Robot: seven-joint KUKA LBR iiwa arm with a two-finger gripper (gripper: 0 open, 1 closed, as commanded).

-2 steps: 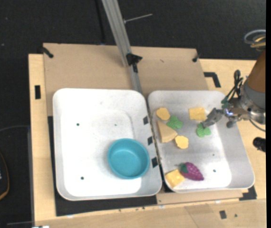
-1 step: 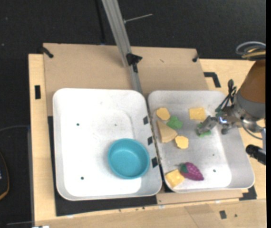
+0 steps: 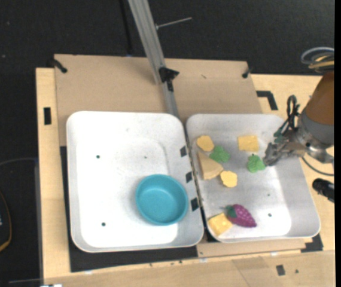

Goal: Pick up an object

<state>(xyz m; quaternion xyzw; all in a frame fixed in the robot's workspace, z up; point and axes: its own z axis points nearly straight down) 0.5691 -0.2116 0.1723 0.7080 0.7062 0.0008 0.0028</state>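
The end effector (image 3: 272, 154) hovers at three o'clock in the right bin (image 3: 296, 220), just beside a small green block (image 3: 255, 164); its grip I cannot tell. Lumpy yellow pieces (image 3: 248, 142) and a purple grape cluster (image 3: 241, 215) lie scattered. A smooth round blue bowl (image 3: 161, 199) sits in the left bin (image 3: 99, 136).

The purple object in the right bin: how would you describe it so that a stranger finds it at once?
Look in the right bin, along its near edge. The purple object lies there beside a yellow block. It is the one purple piece among yellow, green and tan ones, oval with a green tip.
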